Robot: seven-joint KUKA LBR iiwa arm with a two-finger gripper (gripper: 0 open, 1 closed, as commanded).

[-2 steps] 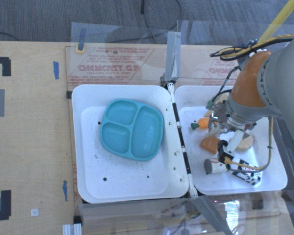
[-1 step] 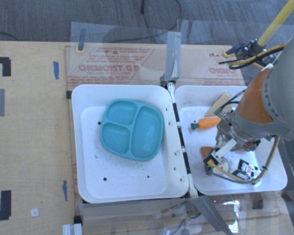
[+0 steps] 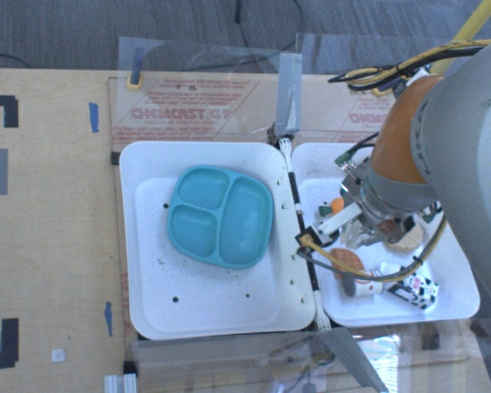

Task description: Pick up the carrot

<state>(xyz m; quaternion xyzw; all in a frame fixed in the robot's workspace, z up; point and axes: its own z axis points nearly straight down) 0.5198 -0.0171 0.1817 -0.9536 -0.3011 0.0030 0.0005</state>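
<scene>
Reaching the carrot (image 3: 337, 205) looks like the step in hand. It shows as a small orange piece in the right bin (image 3: 309, 158), toward that bin's left wall and about halfway down it, with a bit of green just beside it. The gripper (image 3: 362, 229) hangs low over the middle of the right bin, close to the carrot and slightly nearer the bin's front. The wrist hides its working end, so I cannot tell whether it is wide or narrow, and nothing is visibly held.

To do this well, the gripper should centre over the carrot, not come at it from one side, which means a short shift toward the right bin's left wall. It should be wide before it goes down, and it should close across the carrot's thin axis. That axis is too small to read here.

The left wall is the main risk, since a descent too near it could catch the rim. A waffle (image 3: 346, 259) lies toward the right bin's front, with a tube (image 3: 375, 286) and a cow toy (image 3: 418, 290) at the front edge. All three sit apart from the carrot, so they should not interfere.
</scene>
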